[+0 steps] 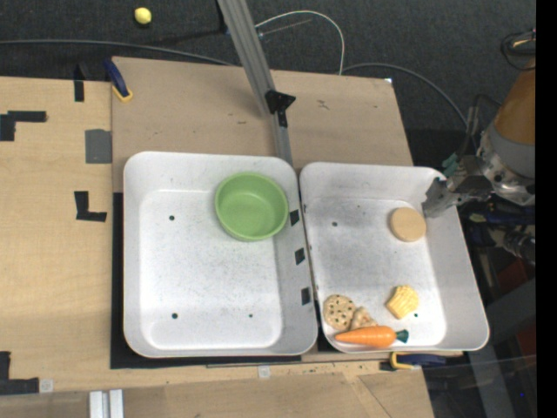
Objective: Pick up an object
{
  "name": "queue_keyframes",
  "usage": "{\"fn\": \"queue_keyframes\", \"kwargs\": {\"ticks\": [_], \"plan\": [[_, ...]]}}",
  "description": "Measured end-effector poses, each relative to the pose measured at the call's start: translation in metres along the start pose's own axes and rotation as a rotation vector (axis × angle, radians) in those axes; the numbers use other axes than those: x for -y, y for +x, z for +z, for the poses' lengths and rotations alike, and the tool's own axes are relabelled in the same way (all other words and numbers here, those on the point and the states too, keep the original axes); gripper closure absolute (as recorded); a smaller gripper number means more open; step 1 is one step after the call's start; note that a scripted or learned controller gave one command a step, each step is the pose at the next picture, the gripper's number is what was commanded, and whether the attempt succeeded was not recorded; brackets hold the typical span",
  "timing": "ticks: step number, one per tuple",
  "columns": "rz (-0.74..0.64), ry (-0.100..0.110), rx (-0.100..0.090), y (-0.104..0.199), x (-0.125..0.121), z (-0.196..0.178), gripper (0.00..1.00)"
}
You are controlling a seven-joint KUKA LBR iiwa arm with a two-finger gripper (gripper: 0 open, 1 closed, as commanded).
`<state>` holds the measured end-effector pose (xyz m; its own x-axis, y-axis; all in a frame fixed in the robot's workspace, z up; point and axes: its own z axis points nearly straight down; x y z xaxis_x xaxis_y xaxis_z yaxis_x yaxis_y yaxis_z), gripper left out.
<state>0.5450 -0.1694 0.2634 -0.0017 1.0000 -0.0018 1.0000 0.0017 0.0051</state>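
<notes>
The right bin [365, 190] holds a round tan disc [406, 225] near its far right side, a yellow wedge [401, 302], a brown cookie [338, 308] with a second piece beside it, and an orange carrot [370, 337] along the front wall. A green bowl [251, 205] sits at the back right of the left bin [174, 259]. My gripper [438, 195] hangs at the right bin's back right corner, just right of and above the tan disc. It is dark and small here.
A grey metal pole [248, 46] slants down from the top to a black clamp between the bins. Cables loop over the brown board behind the bins. A small yellow ball [143, 15] lies on the dark floor at the far left.
</notes>
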Motion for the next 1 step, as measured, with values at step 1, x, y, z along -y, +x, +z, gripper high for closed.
{"fn": "queue_keyframes", "kwargs": {"ticks": [1], "plan": [[-0.005,0.006,-0.003,0.0478,-0.0073,0.0015,1.00]]}}
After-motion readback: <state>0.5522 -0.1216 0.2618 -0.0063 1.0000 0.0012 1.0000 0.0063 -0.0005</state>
